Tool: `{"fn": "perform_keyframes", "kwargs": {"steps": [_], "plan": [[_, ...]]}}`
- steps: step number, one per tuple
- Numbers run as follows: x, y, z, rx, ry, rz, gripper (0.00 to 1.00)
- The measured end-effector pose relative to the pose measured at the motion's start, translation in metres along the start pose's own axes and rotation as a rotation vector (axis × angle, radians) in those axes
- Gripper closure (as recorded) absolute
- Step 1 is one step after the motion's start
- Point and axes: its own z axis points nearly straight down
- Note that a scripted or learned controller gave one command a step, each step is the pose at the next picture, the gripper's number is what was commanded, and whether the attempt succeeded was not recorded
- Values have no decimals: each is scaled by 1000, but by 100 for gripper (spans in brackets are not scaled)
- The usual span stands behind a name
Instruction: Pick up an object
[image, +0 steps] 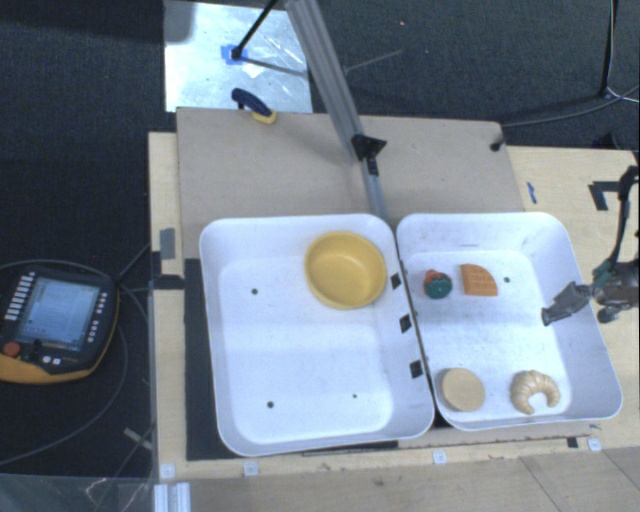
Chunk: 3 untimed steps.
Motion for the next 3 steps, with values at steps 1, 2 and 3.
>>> {"fn": "perform_keyframes", "kwargs": {"steps": [1, 2, 3], "plan": [[4, 4, 43, 3, 1, 0, 0], [-1, 0, 86, 3, 1, 1, 0], [2, 0, 128, 3, 1, 0, 0]]}}
